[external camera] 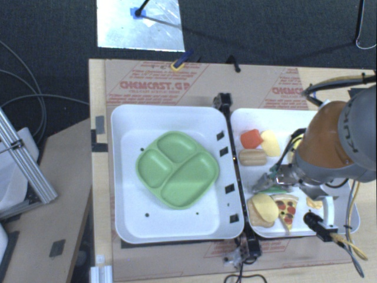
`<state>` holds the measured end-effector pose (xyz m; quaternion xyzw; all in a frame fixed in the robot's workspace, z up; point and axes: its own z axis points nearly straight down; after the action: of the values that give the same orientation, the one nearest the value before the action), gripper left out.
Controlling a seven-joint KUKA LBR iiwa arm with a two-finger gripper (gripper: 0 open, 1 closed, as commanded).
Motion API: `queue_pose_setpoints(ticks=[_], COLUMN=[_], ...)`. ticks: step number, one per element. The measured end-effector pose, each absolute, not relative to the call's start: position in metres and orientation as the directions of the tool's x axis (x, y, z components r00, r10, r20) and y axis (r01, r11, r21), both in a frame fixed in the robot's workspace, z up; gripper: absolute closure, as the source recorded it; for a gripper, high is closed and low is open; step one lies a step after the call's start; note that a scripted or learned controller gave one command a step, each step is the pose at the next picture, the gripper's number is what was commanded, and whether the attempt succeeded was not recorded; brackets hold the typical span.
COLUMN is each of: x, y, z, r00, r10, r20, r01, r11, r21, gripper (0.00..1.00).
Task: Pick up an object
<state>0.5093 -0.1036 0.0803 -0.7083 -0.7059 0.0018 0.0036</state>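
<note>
**Me:** The toy food is what I want to grab. It all sits in the shallow white bin on the right. There is a small red toy piece, a pale yellow rounded toy piece right beside it, and a tan toy bread roll just under those two. Lower down lie a yellow toy lump and a toy pizza slice with red dots, side by side.

**Helper:** Why are they all in one bin?

**Me:** I think it keeps the picking side and the putting side apart. The shallow white bin on the left has a light green plastic plate with three sections in it, and no food on that plate.

**Helper:** Where is the arm?

**Me:** The grey arm with the orange band hangs low over the right bin. Its pincer points at the gap between the bread roll and the yellow lump. I see no toy between its tips. I cannot tell if it is wide or narrow, it is too dark and small.

**Helper:** Any words to read?

**Me:** Yes. The brown cardboard sheet on the counter has red letters that look like "CHEMCAST". More red print sits on the right, but the arm covers part of it.
</note>
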Motion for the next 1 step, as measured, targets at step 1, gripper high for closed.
queue_pose_setpoints(ticks=[1], x=[0.4883], y=[-0.0314], z=[0.1899], r00=[-0.012], r10=[1.0], r20=[0.003], r01=[1.0], r11=[0.012], r21=[0.01], gripper=[0.0])
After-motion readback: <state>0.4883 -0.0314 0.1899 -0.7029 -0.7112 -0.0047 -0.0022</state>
